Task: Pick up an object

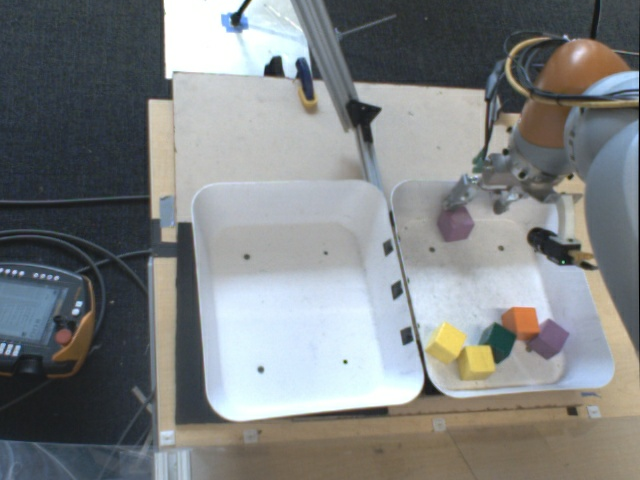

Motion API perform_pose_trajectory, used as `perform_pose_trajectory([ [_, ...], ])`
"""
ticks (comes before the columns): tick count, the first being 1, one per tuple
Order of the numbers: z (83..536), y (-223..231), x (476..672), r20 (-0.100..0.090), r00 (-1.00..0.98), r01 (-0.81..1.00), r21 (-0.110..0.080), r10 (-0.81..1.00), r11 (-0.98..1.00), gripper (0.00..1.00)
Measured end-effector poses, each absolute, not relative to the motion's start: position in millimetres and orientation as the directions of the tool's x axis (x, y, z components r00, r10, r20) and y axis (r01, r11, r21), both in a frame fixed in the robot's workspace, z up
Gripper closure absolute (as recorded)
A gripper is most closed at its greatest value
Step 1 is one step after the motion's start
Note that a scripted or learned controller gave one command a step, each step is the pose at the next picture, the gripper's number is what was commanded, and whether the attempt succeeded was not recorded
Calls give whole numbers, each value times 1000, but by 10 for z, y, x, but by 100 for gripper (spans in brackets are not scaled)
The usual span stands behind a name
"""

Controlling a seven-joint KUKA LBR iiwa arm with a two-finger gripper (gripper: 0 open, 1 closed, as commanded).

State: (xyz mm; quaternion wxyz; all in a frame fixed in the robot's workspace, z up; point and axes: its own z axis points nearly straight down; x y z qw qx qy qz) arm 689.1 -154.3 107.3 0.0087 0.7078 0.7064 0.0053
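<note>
A purple cube [455, 223] is at the far left of the right bin [596, 360], close to its back wall. My gripper [483, 199] hovers over that back edge, just right of and above the cube. Its fingers stand apart and open, and the left fingertip [462, 192] is right at the cube's top corner. The cube is not between them. At the bin's near end lie two yellow cubes [446, 343] [477, 362], a green cube [498, 340], an orange cube [520, 321] and a second purple cube [549, 338].
The left bin [290, 190] adjoins the right one along a shared wall with black markers. A slanted metal pole [330, 48] crosses the board behind the bins. A teach pendant [35, 318] lies on the floor at the left.
</note>
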Motion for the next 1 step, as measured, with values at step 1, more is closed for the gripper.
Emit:
perform_pose_trajectory([
  [1,1059,-1304,6826,0,-3,1000,26,1000,3,0],
])
